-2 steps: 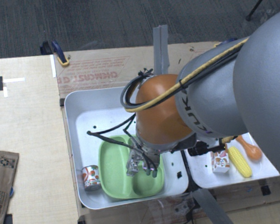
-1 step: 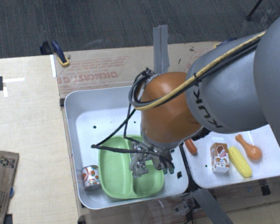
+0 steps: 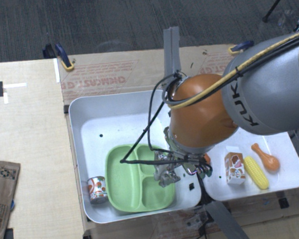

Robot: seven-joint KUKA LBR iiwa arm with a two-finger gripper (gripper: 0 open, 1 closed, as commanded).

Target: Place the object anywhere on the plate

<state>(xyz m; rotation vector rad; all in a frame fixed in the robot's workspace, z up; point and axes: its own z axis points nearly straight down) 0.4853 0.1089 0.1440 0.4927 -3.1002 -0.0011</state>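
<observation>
Hand [image 3: 169, 177] hovers low over the green divided plate's [image 3: 129, 190] right compartment, grip unreadable, small can [image 3: 97, 190] at nine o'clock.

slanted overhead view of both bins [image 3: 83, 149]

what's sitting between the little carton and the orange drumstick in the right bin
In the camera view, a yellow corn cob lies between the carton and the orange drumstick, slanted on the right bin floor.
</observation>
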